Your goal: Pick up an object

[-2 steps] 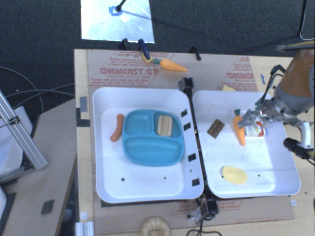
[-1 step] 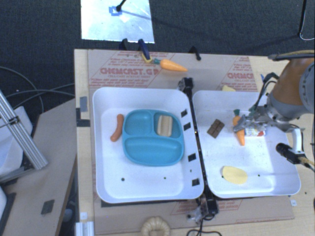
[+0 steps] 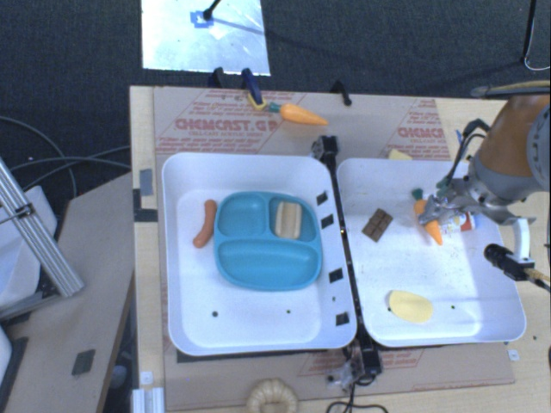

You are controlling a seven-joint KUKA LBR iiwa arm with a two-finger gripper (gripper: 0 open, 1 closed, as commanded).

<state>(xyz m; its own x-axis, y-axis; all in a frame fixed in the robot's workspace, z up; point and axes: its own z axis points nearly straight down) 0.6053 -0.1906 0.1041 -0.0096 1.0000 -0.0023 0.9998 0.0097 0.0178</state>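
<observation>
Over the right white bin (image 3: 482, 329) my end effector (image 3: 437, 218) sits on the small orange toy carrot (image 3: 433, 229); grip state I cannot tell. I'd centre before lifting straight.

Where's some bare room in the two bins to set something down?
Left bin: the front strip below the blue divided plate is bare. Right bin: bare floor between the chocolate piece and the yellow slice. It is crowded at the back right, around the gripper and the toy carrot.
</observation>
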